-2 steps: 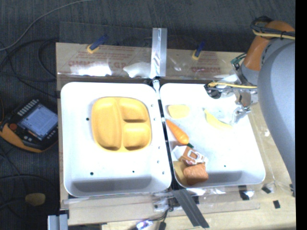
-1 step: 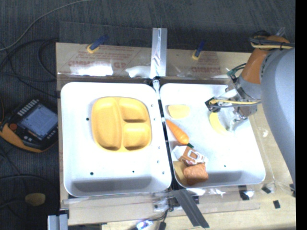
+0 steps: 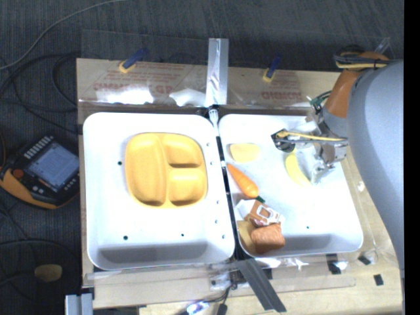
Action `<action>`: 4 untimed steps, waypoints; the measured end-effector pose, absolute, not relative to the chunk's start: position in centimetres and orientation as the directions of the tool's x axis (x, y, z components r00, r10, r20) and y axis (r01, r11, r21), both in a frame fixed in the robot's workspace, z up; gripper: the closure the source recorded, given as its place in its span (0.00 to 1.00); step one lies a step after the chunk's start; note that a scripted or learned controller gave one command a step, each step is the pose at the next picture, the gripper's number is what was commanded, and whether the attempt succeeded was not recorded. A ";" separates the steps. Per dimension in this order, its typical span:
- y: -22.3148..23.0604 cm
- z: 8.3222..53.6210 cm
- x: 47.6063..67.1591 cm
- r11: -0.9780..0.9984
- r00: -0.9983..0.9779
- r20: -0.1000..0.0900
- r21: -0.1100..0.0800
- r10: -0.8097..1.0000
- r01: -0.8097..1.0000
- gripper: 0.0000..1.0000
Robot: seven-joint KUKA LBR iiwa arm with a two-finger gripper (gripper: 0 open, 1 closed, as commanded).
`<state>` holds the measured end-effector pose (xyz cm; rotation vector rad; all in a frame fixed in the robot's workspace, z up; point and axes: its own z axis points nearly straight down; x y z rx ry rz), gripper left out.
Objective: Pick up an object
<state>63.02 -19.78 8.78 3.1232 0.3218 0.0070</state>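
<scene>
Over the right white bin (image 3: 341,238), the metal two-finger gripper (image 3: 319,170) hangs above a pale yellow slice (image 3: 294,169); whether it grips, I cannot tell. An orange carrot (image 3: 241,180) lies near the divider.

Left bin (image 3: 105,228): yellow tray (image 3: 165,169).
Right bin (image 3: 328,228): carrot (image 3: 241,180), pale disc (image 3: 244,152), yellow slice (image 3: 296,169), brown block (image 3: 266,237) in the near-left corner.
Gripper (image 3: 319,166): over the right bin, beside the slice.
</scene>
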 end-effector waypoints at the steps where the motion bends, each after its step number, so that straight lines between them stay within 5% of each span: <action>1: -14.1 20.8 65.3 -0.921 0.921 -0.007 -0.006 0.390 0.390 0.00; 2: -13.9 21.3 65.2 -0.920 0.920 -0.014 -0.014 0.392 0.392 1.00; 3: -13.9 21.3 65.2 -0.920 0.920 -0.014 -0.014 0.392 0.392 0.00; 4: -13.7 21.7 65.1 -0.919 0.919 -0.019 -0.022 0.394 0.393 1.00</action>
